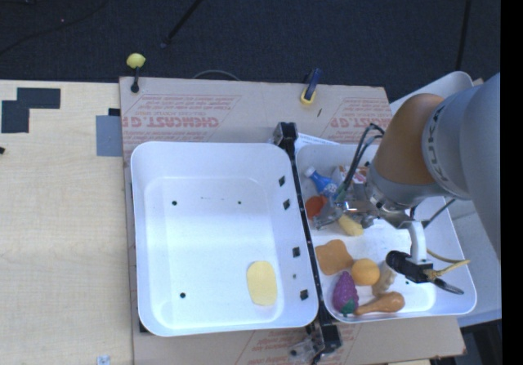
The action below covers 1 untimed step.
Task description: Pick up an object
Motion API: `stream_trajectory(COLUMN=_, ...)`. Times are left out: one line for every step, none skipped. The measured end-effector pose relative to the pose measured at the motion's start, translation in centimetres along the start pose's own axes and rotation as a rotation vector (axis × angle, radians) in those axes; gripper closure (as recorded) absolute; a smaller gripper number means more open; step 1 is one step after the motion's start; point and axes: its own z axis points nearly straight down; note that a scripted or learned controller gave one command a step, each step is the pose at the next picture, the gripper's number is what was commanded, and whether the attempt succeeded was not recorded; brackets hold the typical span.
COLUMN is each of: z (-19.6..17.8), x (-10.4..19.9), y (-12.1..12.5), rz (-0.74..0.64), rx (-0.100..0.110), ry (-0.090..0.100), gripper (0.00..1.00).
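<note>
Underneath, cardboard [245, 114] bears both bins [140, 233], dark floor [270, 12] beyond.

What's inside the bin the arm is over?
A blue item, a yellow piece, an orange-brown slab, an orange ball, a purple item and a tan gourd. The arm covers the bin at its far corner, so anything there is hidden.

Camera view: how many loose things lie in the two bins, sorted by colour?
Yellow: 2, pale oval in the left bin, small lump in the right bin
Orange: 3, flat piece, ball, gourd shape
Red: 1, small piece
Blue: 1, bottle-like thing
Purple: 1, knobbly lump
Total: 8 in view
</note>
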Motion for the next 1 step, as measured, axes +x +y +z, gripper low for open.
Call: stream_trajectory(z=-0.94, x=-0.39, y=-0.29, rz=0.007, rx=0.006, ry=-0.001, gripper=1.0)
